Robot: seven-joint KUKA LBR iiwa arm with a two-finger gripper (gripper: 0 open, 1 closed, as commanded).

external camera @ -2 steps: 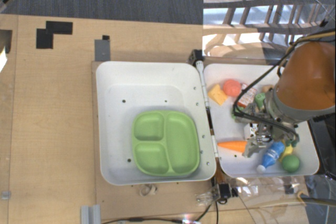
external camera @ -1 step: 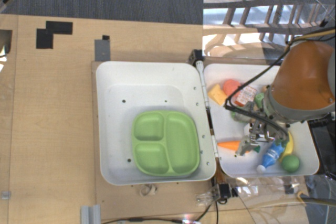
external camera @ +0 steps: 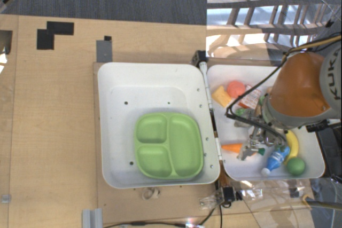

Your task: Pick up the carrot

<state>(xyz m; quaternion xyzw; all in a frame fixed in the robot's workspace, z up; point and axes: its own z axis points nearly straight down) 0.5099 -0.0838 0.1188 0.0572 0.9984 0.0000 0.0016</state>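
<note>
Orange plastic carrot (external camera: 232, 148) lies flat by the left wall of the right bin (external camera: 315, 171), near its front-left corner. Prob. toy: light, stiff, smooth, so it may slip or roll; I'd pinch it across the thick mid-body, not the tapered tip. My arm (external camera: 299, 88) comes in from the right edge, wrist tipped down, claw (external camera: 251, 148) just right of the carrot, low over the bin floor. Carrot looks to lie clear of me, not yet pinched.
</note>
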